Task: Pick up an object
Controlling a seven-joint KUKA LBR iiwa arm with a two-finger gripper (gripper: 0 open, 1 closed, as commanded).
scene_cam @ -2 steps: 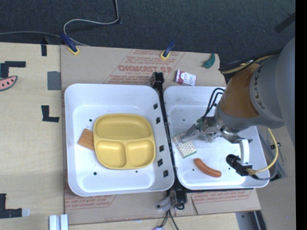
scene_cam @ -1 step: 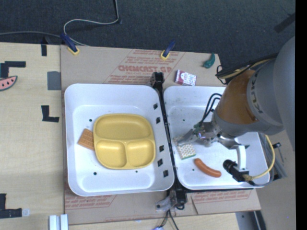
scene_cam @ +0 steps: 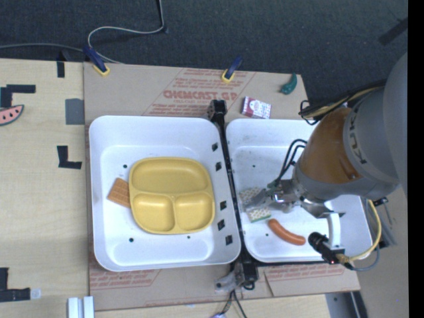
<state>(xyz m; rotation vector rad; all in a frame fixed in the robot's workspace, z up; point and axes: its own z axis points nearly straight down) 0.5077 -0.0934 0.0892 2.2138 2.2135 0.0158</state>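
Jaws (scene_cam: 270, 197) sit low in the right bin (scene_cam: 265, 141), right at a small pale green-speckled block (scene_cam: 258, 212) and a grey patterned piece (scene_cam: 250, 195) just above it. Can't tell from this angle if they're spread or closed, and nothing is visibly between them, so I'm not calling a grasp. Nearest the camera edge in that bin: a red-orange sausage (scene_cam: 287, 232), lying flat, just beside the speckled block, below the wrist. The arm (scene_cam: 344, 154) reaches in from the right and covers much of the bin's right half. Judgement: this is the approach/grasp step, target likely the speckled block or the grey piece; pick not confirmed. Next move calls for closing squarely on one item, not two, then a straight lift to check it comes along. Risk: the two pieces lie touching or nearly so, so a pinch could nudge one away or catch just an edge. Left bin (scene_cam: 106, 138) holds a yellow divided plate (scene_cam: 172, 194) with a tan waffle-like piece (scene_cam: 119, 192) tucked at its left edge. Farther back on the counter (scene_cam: 40, 177): a small red-and-white packet (scene_cam: 255, 107) just beyond the right bin and a teal bit (scene_cam: 289, 83) near the cardboard corner.
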